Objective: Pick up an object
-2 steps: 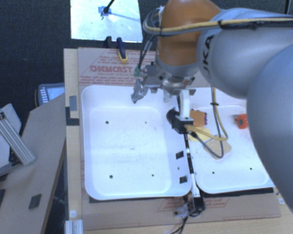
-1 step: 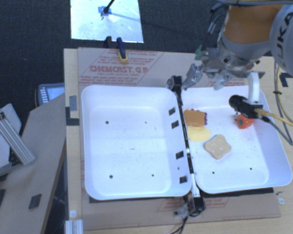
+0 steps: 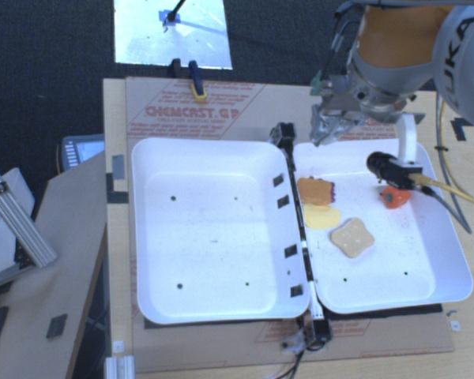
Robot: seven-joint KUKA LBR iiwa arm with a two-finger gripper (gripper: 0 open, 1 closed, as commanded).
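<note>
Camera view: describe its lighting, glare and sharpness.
Camera view: the light is soft and even; the silver sheet behind the bins gives off pale glare; the left bin is bright white with little shading; the arm, nearest the lens, looks slightly soft, as does the gripper; the toast stays clear, with hardly any shadow.

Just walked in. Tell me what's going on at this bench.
The robot arm reaches in from the right, and its gripper hangs above the far left corner of the right bin. Four small things lie on that bin's floor: an orange-brown slab, a flat yellow piece just in front of it, a beige toast-shaped piece and a red-orange item farther right. None of them has been lifted yet.
</note>
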